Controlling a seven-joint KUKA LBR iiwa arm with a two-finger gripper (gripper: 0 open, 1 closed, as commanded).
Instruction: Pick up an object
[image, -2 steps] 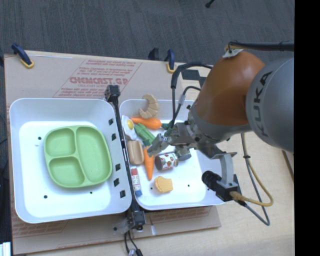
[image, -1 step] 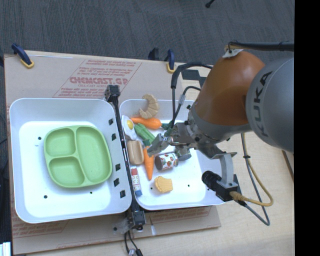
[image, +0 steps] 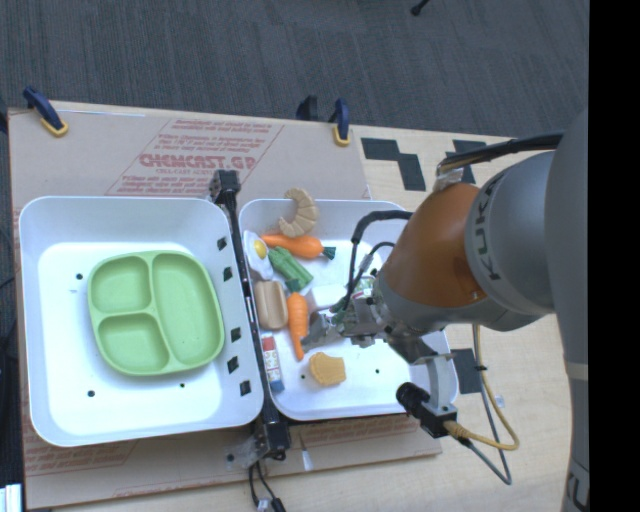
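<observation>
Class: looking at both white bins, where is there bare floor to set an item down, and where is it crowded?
Bare floor rings the green plate in the left bin. The right bin is crowded along its left wall; a small patch lies right of the yellow piece.

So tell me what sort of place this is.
Probably a robotics lab bench set up for pick-and-place trials: two white bins side by side on clamped cardboard, toy food such as a carrot and croissant, and a green divided plate under a KUKA arm.
</observation>
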